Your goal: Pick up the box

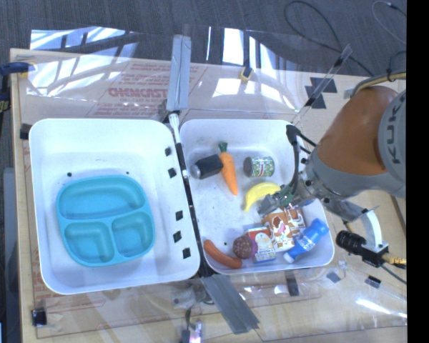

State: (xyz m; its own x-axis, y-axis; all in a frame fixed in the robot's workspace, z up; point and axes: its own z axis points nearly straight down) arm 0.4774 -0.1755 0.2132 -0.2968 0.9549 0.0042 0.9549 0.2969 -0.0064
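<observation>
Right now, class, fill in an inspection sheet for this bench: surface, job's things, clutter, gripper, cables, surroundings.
Surface: bench under clear sheeting, bearing a left bin and a right bin.
Job's things: box, lying in the right bin near its right wall.
Clutter: blue tray in the left bin; carrot, can, banana, black cylinder, sausage and blue bottle in the right bin.
Gripper: gripper low over the box's upper end; grip cannot be judged.
Cables: black loops on the floor behind.
Surroundings: grey carpet; blue clamp at the left corner.
</observation>
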